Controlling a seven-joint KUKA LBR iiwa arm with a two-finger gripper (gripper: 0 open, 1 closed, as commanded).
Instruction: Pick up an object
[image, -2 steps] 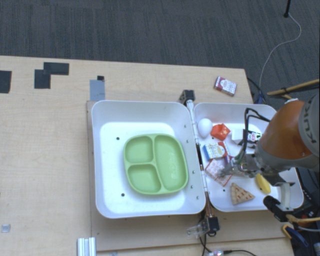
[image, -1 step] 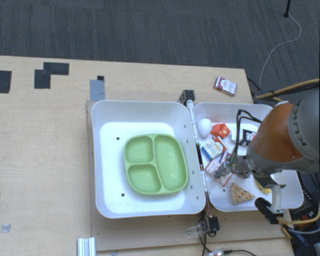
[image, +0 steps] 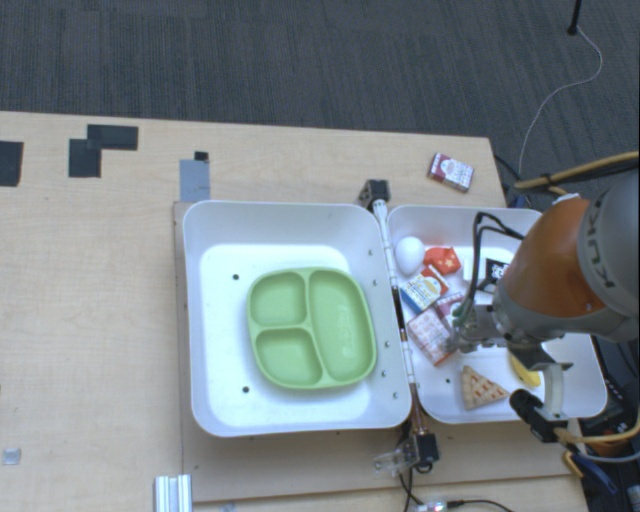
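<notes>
The right bin (image: 452, 214) holds several small items: a white egg (image: 408, 252), a red piece (image: 442, 261), a blue and white carton (image: 423, 291), a pink packet (image: 430, 336), a tan wedge (image: 482, 387) and a yellow piece (image: 524, 371). My gripper (image: 463, 328) hangs low over the middle of this bin, just right of the pink packet and below the carton. The orange band (image: 550, 265) and grey wrist cover the bin's right half and most of the gripper.
The left bin (image: 196, 300) holds a green three-part plate (image: 310, 327). A small red box (image: 451, 172) lies on the bench behind the right bin. Black tape patches mark the bench's far left. Cables run along the right side.
</notes>
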